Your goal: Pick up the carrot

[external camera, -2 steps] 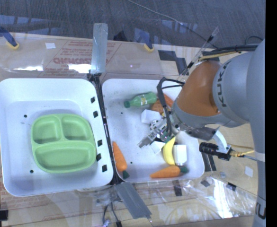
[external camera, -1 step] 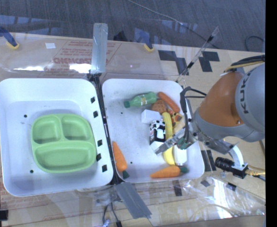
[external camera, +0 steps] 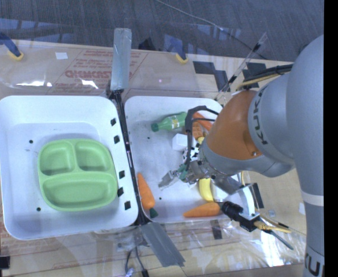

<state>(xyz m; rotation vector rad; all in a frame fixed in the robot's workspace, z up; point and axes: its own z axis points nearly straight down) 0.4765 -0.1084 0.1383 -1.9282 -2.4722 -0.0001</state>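
An orange carrot (external camera: 145,192) lies against the left wall of the right bin (external camera: 151,105), its dark green end toward the front corner. A second carrot (external camera: 203,210) lies along that bin's front edge. My gripper (external camera: 170,179) hangs low over the bin floor between the two, a short way right of the first carrot and apart from it. The grey arm with its orange band (external camera: 232,134) covers the right side of the bin. I see nothing held in the gripper.
A green bottle (external camera: 170,122) lies at the back of the right bin, with another orange item (external camera: 199,126) beside it, partly under the arm. A yellow banana (external camera: 206,189) sits by the wrist. The left bin (external camera: 13,126) holds a green divided plate (external camera: 76,175).
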